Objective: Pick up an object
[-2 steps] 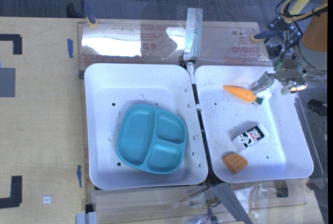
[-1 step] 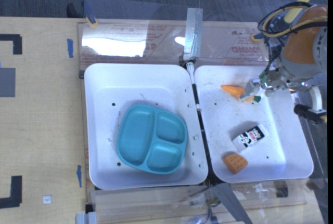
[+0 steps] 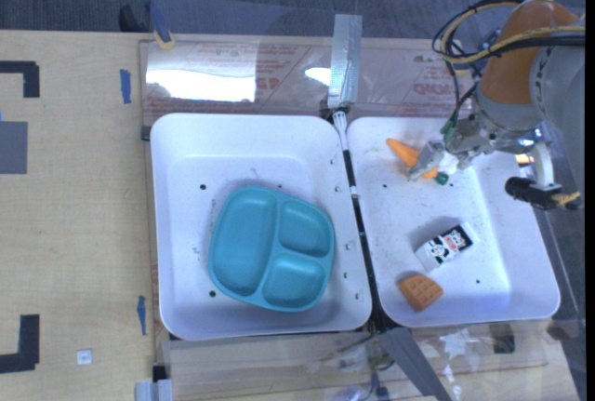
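Hand [image 3: 433,159] at orange carrot [image 3: 403,150]

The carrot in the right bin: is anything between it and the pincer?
Nothing visible. The pincer is right at the carrot; the carton and cracker lie apart, nearer the bin's front.

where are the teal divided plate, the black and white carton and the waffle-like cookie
teal divided plate [image 3: 244,246]: camera view, floor of its large compartment
black and white carton [image 3: 444,246]: camera view, middle of its top face
waffle-like cookie [image 3: 420,291]: camera view, centre of its top
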`<action>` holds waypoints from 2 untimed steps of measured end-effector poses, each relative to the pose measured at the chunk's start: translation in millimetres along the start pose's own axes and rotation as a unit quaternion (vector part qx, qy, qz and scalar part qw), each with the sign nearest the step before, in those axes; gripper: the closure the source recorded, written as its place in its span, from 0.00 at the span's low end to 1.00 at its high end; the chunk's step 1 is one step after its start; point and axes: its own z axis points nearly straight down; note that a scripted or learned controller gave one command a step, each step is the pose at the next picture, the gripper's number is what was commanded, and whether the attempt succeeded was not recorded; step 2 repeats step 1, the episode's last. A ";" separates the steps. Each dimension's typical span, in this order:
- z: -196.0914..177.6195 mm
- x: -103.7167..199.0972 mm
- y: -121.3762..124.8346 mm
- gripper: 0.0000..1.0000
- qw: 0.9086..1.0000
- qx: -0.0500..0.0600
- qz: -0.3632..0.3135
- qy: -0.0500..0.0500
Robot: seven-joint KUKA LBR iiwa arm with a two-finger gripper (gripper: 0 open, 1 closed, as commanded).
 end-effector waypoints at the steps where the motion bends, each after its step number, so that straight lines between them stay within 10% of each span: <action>1: -58.2 32.9 14.7 0.00 0.999 -0.020 -0.027 -0.001; 2: -58.2 32.9 14.7 0.00 0.999 -0.020 -0.027 -0.001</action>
